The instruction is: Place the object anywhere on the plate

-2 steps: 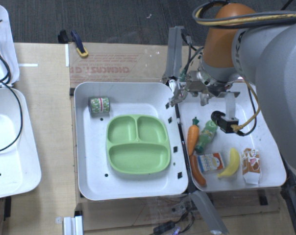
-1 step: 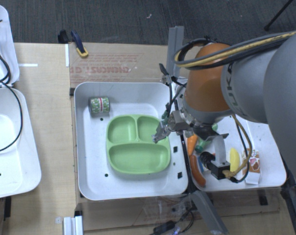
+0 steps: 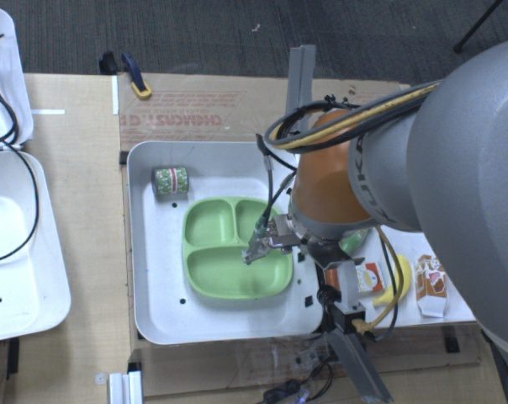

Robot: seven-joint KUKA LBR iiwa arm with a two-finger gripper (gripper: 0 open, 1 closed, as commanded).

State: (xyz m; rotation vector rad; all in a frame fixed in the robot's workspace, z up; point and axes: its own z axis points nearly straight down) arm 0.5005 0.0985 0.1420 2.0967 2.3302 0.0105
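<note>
Gripper (image 3: 258, 249) hangs over the green plate (image 3: 229, 268), can't tell its grip; can (image 3: 171, 181) up-left, unplaced.

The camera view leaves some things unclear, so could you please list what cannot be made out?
- Gripper over the green three-compartment plastic plate: too small and blurred to tell its state or any load.
- Plate's right rim: hidden by the grey arm with the orange band.
- Small green-patterned can: label too small to read.
- Yellow banana and packets: partly hidden by the arm.
</note>
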